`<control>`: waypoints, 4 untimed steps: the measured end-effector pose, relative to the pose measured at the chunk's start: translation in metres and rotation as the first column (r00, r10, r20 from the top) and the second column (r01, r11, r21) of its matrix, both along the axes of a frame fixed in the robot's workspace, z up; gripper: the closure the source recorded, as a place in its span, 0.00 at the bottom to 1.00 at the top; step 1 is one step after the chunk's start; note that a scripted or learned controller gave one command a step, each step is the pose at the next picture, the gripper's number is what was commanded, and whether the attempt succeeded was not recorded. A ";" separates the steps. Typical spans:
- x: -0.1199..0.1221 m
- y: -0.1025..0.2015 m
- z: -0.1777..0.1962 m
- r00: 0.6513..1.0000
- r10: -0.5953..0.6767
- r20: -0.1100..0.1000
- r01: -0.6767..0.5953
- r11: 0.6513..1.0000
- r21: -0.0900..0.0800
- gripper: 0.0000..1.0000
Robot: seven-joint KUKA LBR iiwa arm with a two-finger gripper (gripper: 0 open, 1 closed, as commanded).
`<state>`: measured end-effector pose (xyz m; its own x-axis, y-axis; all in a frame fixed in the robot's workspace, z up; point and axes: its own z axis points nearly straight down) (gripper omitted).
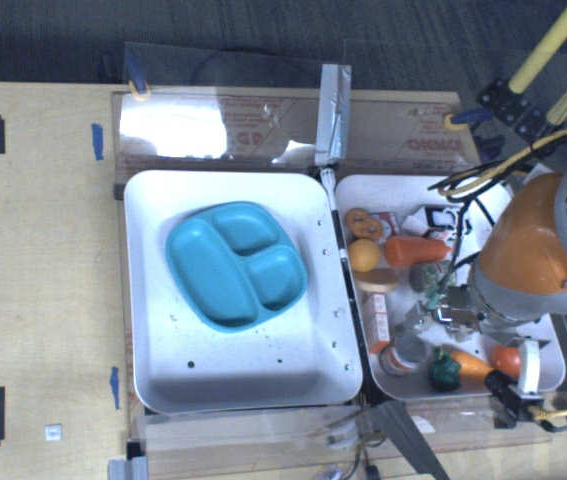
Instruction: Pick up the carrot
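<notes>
While the carrot [468, 366] lies untouched near the lower edge of the right bin [553, 368], the pick looks not yet made. It rests on the bin floor at the lower right of the frame, an orange tapered body with a dark green leafy tuft at its left end, smooth and likely plastic (a toy, by the look of it). The arm [535, 248] hangs over the right side of this bin, its broad orange band hiding much below it. The claw [441, 303] sits just above the carrot in the frame, near the bin's middle, and whether it is spread or pressed together I cannot tell; nothing is seen pinched in it. What is left, in my judgement, is the whole grasp and lift.

Around the carrot lie other small items: a yellow round fruit [364, 256], a reddish-orange sausage-shaped piece [415, 251] and a small can [399, 356], all crowded close. The left bin [163, 368] is glossy white with rounded corners and bears a matte blue divided plate [235, 264].
</notes>
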<state>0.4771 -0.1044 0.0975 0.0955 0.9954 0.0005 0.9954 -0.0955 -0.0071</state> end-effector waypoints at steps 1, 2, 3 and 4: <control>0.014 0.023 0.088 0.985 -0.174 0.011 0.174 0.985 0.000 0.00; 0.003 0.035 0.104 0.988 -0.156 0.009 0.156 0.988 -0.002 0.00; 0.004 0.034 0.244 0.995 -0.100 0.012 0.100 0.995 -0.001 0.00; 0.061 0.015 0.169 0.993 -0.116 -0.002 0.116 0.993 -0.002 0.00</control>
<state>0.5377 -0.0890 0.2661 0.2100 0.9777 -0.0017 0.9777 -0.2100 -0.0088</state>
